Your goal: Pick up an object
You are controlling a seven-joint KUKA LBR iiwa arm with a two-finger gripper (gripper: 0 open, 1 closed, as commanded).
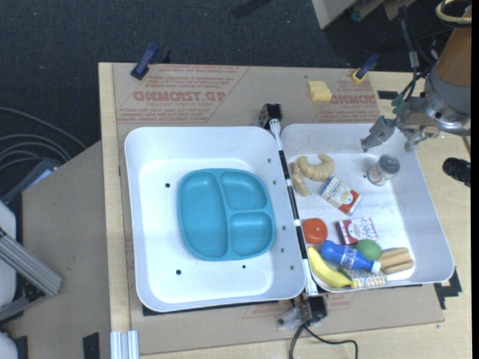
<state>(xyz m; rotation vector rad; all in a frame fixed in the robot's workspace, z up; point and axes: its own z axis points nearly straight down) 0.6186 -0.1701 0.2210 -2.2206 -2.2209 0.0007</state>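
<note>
A robotics lab: two white bins (pixel 150 200) sat clamped to a paper-covered desk (pixel 224 96), with loose cables (pixel 30 137) trailing over dark carpet (pixel 112 13).

Well to the left of the claw (pixel 394 137), the left white bin (pixel 142 200) holds a teal three-compartment plate (pixel 224 214) lying flat near its middle, apart from every wall. A small yellow block (pixel 319 90) rests on the brown printed sheet (pixel 179 92) up and left of the claw, near a blue clamp (pixel 365 66) on the sheet's far edge just above the claw; a second blue clamp (pixel 146 60) grips the same edge far to the left. A black clip (pixel 271 113) sits at the far end of the seam between the bins, left of the claw.
</note>
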